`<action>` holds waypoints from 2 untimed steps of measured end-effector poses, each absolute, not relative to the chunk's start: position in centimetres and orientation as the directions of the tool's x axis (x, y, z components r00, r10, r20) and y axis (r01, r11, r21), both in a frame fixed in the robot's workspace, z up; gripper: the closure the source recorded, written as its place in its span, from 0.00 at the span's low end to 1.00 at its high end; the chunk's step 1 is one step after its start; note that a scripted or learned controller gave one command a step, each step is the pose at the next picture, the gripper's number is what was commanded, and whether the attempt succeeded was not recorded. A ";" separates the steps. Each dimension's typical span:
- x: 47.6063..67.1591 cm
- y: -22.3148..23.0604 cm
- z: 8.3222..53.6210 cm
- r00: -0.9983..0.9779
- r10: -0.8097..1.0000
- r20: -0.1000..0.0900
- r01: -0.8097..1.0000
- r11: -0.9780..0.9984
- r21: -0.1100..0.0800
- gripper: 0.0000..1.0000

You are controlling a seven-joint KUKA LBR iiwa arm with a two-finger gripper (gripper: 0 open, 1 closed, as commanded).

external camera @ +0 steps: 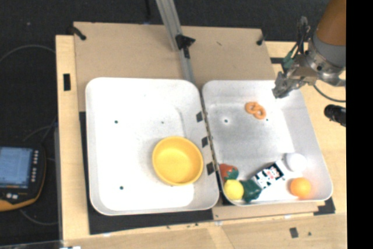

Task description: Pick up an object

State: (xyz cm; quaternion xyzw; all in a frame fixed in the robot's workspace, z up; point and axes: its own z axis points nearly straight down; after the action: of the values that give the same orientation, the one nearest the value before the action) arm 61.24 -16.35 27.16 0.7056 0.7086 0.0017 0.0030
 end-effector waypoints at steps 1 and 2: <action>62.3 -11.0 25.7 -0.006 1.000 0.001 1.000 0.006 0.000 1.00; 62.4 -6.2 26.1 -0.002 1.000 0.000 1.000 0.002 -0.001 1.00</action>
State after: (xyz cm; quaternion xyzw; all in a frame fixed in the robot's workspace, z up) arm 62.36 -6.15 26.15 0.7063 0.7079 -0.0003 -0.0003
